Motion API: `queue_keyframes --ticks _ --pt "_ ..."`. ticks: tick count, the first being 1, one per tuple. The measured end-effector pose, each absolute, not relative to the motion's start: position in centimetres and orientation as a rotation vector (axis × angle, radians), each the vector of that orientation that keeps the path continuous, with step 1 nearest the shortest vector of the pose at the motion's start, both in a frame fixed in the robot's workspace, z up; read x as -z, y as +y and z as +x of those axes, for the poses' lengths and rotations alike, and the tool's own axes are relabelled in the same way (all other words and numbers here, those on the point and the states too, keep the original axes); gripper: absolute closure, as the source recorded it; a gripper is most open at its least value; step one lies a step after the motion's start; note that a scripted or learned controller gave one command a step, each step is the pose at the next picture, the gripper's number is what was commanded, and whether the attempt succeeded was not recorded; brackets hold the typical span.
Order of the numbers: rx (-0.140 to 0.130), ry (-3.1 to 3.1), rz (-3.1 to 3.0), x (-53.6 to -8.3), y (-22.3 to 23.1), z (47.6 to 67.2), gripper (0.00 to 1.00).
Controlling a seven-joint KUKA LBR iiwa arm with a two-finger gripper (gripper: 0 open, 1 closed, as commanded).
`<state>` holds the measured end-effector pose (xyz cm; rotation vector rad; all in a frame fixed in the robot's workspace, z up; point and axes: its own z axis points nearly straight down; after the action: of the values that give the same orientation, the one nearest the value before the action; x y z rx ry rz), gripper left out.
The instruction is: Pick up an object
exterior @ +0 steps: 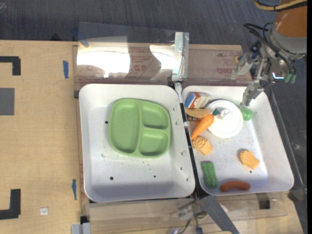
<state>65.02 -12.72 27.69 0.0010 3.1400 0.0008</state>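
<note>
Tool [247, 100] hangs over right bin's [278, 145] far corner.

Two bins sit side by side on the tabletop [39, 130]. The left bin [92, 169] holds a divided tray [139, 126]. In the right bin [273, 145], a plate [226, 123] lies toward the back; a carrot [202, 126] lies just left of the plate, a sausage [235, 185] well in front of it.

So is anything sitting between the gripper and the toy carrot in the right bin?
Nothing visible blocks it from above. The gripper hangs over the right bin's far corner; the toy carrot lies exposed further left, but crowded: the white plate touches one side, a brown piece the other.
</note>
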Motion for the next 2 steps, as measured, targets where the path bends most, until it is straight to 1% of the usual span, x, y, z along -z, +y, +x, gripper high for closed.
queue_keyframes --ticks 1,2 --pt "-0.002 3.125 0.284 -12.2 -14.2 66.1 0.00" --pt "-0.003 3.050 0.682 -11.2 -12.4 65.2 0.00"
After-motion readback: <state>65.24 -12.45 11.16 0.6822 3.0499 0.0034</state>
